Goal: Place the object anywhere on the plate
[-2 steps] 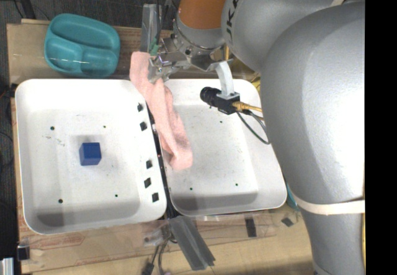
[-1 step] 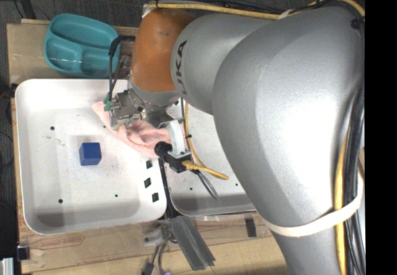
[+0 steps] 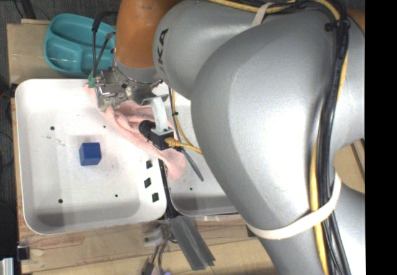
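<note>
You've got the arm [image 3: 260, 100] covering most of the right bin [image 3: 198, 205], left bin [image 3: 37, 143] holding the blue cube [image 3: 90, 153] mid-floor, pink cloth [image 3: 133, 121] draped toward the divider, teal plate [image 3: 71, 44] outside the top-left corner, gripper [image 3: 107, 95] over the cloth, jaw state can't tell.

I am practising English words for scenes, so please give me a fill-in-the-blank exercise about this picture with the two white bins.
1. The small cube in the left white bin is ___ in colour.
2. The crumpled cloth under the gripper is ___.
3. The teal plastic container lies ___ the bins.

Missing words: blue; pink; outside
</note>
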Robot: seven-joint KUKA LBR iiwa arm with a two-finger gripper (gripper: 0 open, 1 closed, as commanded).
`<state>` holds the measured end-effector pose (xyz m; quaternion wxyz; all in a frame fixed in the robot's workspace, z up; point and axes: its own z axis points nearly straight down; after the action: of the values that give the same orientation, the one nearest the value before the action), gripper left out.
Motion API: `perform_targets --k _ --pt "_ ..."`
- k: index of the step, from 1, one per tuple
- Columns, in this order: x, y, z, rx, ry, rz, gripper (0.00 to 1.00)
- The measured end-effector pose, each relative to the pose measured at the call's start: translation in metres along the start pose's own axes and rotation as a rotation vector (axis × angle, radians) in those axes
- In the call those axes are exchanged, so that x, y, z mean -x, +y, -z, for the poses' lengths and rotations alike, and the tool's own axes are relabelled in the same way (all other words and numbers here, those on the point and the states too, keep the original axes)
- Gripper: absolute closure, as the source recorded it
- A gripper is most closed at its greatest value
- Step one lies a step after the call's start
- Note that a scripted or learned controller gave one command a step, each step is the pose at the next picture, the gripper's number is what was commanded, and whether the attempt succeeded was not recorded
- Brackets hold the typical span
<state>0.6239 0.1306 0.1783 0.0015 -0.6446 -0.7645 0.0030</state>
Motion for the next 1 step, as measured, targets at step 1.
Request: perform_targets --k 1 --pt "-0.0407 -0.0694 -0.0076 -0.001 -0.001 0.047 1.0"
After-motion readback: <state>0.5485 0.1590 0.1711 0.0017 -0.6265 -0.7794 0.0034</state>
